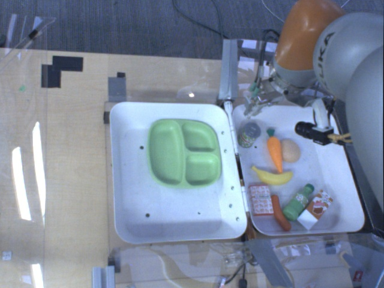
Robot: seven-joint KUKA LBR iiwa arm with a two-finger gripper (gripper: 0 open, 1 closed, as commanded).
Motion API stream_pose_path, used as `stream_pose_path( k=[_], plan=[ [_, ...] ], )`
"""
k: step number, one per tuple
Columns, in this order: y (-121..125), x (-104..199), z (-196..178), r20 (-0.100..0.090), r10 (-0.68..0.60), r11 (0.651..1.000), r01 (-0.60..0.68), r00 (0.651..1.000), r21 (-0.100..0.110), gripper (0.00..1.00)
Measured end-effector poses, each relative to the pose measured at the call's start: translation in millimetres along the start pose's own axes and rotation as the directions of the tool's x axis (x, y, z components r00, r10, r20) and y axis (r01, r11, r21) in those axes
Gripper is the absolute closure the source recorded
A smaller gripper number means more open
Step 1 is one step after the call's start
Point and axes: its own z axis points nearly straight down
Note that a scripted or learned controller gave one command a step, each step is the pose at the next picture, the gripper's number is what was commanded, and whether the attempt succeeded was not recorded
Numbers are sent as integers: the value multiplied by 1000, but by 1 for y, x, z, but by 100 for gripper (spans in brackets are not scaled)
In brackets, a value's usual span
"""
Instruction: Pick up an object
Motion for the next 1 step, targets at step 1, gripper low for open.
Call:
stream_pose_path(
  k=[1],
  plan=[
    [0, 0, 0, 0, -1, 1000, 1, 1000, 0, 0]
  ],
)
